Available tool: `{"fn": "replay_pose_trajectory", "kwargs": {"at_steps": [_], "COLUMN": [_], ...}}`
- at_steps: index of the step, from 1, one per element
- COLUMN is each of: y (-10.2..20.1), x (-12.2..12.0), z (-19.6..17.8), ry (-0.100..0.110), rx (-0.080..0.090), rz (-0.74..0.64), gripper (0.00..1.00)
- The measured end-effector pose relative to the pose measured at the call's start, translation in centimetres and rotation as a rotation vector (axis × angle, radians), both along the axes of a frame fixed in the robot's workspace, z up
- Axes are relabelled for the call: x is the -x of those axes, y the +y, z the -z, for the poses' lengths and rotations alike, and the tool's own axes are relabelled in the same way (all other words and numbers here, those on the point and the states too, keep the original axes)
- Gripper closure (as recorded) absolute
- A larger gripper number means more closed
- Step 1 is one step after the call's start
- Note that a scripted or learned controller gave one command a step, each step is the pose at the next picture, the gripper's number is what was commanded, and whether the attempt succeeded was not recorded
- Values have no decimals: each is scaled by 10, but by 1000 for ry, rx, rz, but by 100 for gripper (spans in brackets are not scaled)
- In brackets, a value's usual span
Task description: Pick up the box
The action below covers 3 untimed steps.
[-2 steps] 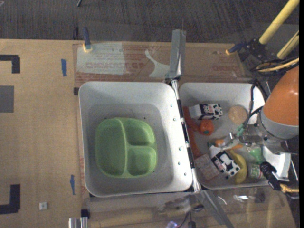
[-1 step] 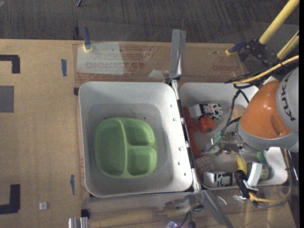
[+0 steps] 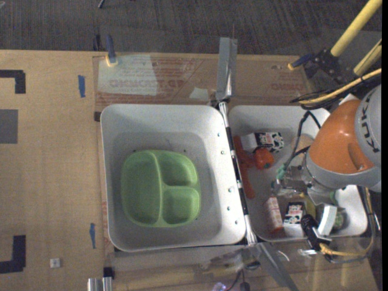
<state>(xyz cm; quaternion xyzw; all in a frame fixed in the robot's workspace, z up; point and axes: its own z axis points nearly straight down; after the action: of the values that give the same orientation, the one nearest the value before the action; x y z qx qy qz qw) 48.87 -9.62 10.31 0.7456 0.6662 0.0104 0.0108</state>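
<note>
Box [image 3: 294,213], a small carton lying flat near the front of the right bin [image 3: 267,115] beside a red packet [image 3: 274,214], sits just below the gripper [image 3: 292,180], which hangs over it as if lining up a grasp, its fingers' opening impossible to tell.

Tan wooden tabletop [image 3: 48,180], marked with black corner shapes [image 3: 13,80] at far left and strips of blue tape [image 3: 81,85]. Flattened cardboard sheet [image 3: 157,80] lying at the far side. Beyond, dark grey carpeted floor [image 3: 182,11]. Yellow pole [image 3: 359,20] slanting at far right.
</note>
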Motion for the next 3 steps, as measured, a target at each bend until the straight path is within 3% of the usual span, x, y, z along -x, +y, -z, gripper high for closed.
{"fn": "replay_pose_trajectory", "kwargs": {"at_steps": [1, 2, 3], "y": [70, 166, 218], "x": [9, 0, -54], "z": [-91, -102, -107], "ry": [31, 30, 30], "rx": [-4, 0, 3], "rz": [55, -138, -287], "gripper": [100, 100, 100]}}
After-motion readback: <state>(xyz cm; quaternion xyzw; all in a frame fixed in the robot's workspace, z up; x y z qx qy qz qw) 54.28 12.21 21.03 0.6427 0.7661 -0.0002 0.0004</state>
